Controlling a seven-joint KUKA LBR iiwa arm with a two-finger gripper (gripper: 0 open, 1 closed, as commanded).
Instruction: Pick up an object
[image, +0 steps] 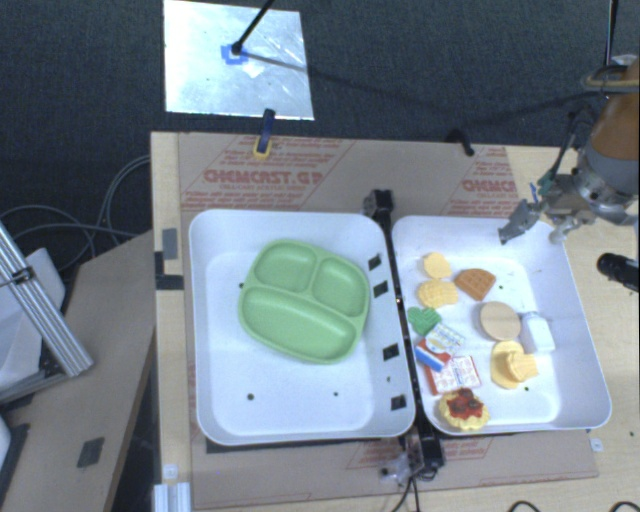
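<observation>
The right bin (575, 300) holds several small toy foods: a yellow round piece (436, 265), a yellow waffle (437, 293), an orange-brown wedge (476, 283), a tan disc (498, 321), a yellow cheese-like piece (514, 364), a green piece (424, 320), a red and white packet (447, 364) and a red-topped pizza piece (462, 408). My gripper (538, 216) hangs over the bin's far right corner, above its rim. Its two fingers stand apart, open, with nothing between them. It is up and to the right of the orange-brown wedge, well apart from every object.
The left bin (215, 330) bears a green divided plate (303, 300). A black divider (395, 300) runs between the bins. Cardboard lies under both bins. A shiny metal sheet (238, 60) lies at the back, and an aluminium frame (35, 300) stands at the far left.
</observation>
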